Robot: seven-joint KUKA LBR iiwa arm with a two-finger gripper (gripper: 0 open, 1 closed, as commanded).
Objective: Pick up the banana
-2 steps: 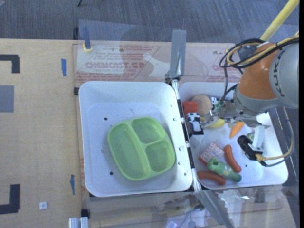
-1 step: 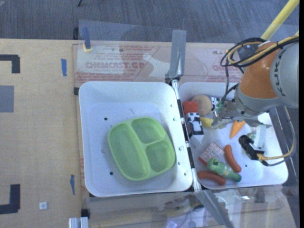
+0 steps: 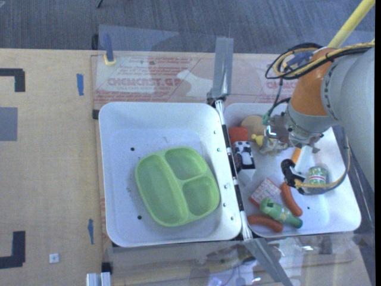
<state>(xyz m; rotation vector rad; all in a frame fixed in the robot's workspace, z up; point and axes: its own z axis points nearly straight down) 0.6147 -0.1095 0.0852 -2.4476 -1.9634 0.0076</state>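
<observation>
1. Nearest the lens, a red sausage (image 3: 265, 222) and a green bottle (image 3: 281, 211) lie at the front of the right bin (image 3: 334, 208). The left bin (image 3: 119, 130) holds a green divided plate (image 3: 177, 185).
2. My best candidate for the banana (image 3: 257, 139) is a small yellow piece toward the back of the right bin, just below a tan round thing (image 3: 252, 124). So little of it shows that I cannot be sure of it.
3. That piece sits just beside the gripper (image 3: 275, 142), on the side toward the left bin. Its long axis cannot be told from what shows.
4. The arm (image 3: 309, 94) reaches in from the right and hangs over the back of the right bin, its orange band above the wrist and the wrist pointing steeply down.
5. Whether the claw is wide or narrow cannot be told, and nothing is seen held in it.
6. By my judgement, the coming move calls for a short shift toward the left bin before any descent.
</observation>
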